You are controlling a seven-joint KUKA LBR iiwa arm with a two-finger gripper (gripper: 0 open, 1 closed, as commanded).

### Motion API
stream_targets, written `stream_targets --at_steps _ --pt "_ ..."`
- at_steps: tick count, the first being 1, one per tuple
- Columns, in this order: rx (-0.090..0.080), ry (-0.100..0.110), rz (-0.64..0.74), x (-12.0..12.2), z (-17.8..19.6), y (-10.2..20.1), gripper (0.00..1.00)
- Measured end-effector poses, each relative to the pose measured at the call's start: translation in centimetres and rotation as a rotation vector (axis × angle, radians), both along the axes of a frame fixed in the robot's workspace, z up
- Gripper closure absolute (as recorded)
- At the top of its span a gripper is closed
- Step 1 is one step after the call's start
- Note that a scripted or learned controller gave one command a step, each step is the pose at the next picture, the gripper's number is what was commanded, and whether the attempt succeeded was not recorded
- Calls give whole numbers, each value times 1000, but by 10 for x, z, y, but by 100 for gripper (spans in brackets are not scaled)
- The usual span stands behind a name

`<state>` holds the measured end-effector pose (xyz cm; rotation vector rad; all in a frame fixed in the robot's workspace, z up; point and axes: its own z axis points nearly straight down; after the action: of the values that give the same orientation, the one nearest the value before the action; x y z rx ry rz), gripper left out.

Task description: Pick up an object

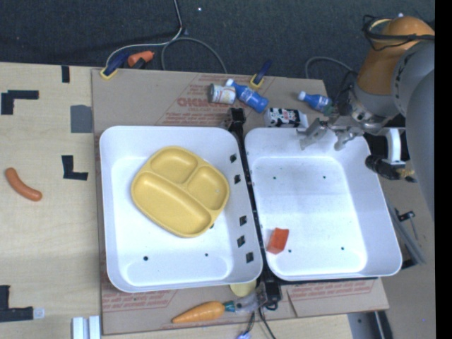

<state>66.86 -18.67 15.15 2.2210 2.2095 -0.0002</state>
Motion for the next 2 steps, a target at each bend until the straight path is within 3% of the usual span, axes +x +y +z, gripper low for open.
stream_targets --at_steps 1,2 --pt "10 20 4 -104 -61 42 0" --pt "5 1 12 -26 -66 90 0"
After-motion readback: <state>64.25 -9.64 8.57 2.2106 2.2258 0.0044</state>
